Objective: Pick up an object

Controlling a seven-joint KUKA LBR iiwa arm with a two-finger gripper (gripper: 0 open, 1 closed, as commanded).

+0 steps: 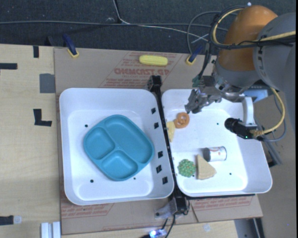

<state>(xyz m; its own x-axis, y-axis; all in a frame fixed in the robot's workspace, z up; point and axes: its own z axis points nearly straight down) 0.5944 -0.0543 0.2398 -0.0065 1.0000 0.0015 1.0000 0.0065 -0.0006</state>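
right white bin point(258, 180), orange toy point(182, 119) just below claw point(192, 107)

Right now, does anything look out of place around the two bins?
Yes. A yellow corn cob lies on the cardboard behind the bins, while the other small items sit in the right bin. The can there is tipped on its side.

The arm point(260, 33) runs off the frame at three o'clock, its wrist hiding the right bin's point(248, 182) one-o'clock corner, the gripper point(192, 107) is too small and dark to read, and the pale yellow piece point(171, 131) at the divider is unidentifiable.
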